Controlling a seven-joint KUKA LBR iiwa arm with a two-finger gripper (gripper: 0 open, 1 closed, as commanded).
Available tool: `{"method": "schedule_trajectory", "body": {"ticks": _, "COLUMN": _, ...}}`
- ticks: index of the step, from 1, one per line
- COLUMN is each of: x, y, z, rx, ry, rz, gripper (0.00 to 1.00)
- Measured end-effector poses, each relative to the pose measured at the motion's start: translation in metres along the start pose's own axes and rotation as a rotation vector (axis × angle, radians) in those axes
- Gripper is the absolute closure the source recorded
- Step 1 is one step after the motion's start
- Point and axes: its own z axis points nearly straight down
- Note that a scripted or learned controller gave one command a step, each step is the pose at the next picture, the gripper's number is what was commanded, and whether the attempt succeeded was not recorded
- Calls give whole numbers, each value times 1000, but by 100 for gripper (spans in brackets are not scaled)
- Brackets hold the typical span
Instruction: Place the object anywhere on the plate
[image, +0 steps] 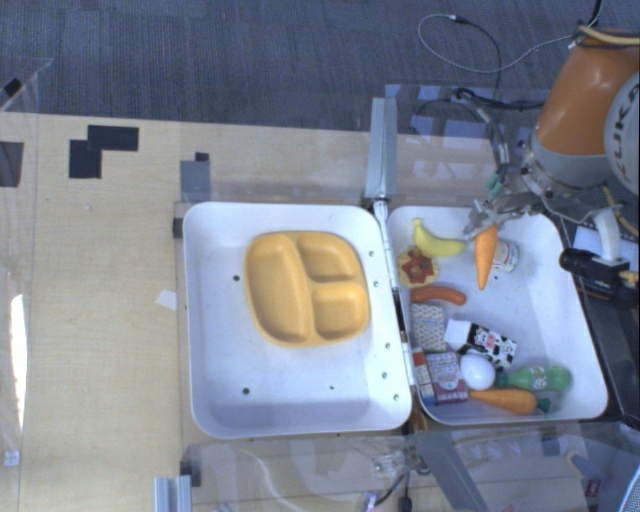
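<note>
A yellow divided plate lies in the left white bin. My gripper hangs over the far part of the right bin. It is shut on the thick top of an orange carrot. The carrot points down, tip just above the bin floor, well to the right of the plate.
The right bin holds a banana, a red sausage, a small can, a checkered packet, a white egg, a second carrot and a green bottle. A metal divider runs between the bins.
</note>
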Motion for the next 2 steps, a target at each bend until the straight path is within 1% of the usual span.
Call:
{"method": "schedule_trajectory", "body": {"ticks": 1, "x": 96, "y": 29, "z": 40, "rx": 3, "ry": 1, "rz": 9, "gripper": 100}}
{"method": "schedule_trajectory", "body": {"ticks": 2, "x": 170, "y": 78, "z": 40, "rx": 1, "ry": 1, "rz": 39, "gripper": 100}}
